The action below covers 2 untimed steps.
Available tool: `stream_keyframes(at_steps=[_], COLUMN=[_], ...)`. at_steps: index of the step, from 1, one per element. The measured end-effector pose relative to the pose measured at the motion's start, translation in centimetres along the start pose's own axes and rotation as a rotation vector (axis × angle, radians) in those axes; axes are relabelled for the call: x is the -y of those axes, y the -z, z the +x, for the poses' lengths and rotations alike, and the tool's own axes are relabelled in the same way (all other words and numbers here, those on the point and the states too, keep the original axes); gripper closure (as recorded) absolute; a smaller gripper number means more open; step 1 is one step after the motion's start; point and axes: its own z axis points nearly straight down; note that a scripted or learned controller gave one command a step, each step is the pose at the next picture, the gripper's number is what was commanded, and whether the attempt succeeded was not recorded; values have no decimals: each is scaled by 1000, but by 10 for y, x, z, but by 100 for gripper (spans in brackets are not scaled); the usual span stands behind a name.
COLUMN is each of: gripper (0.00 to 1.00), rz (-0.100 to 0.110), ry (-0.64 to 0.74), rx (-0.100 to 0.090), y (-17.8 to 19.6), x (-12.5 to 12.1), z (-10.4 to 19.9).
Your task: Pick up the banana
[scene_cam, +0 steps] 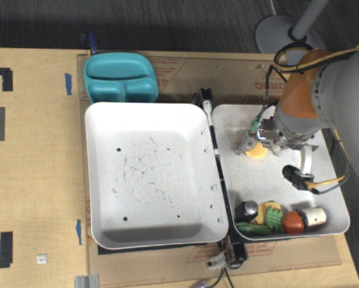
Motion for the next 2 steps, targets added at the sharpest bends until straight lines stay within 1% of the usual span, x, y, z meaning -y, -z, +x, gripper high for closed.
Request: stream_keyframes(at_steps=[1, 2], gripper=[100, 0], rz=[-3, -2], ry=[2, 2], rx=[0, -1], y=[11, 10], x=[-1, -1], z=[1, 1])
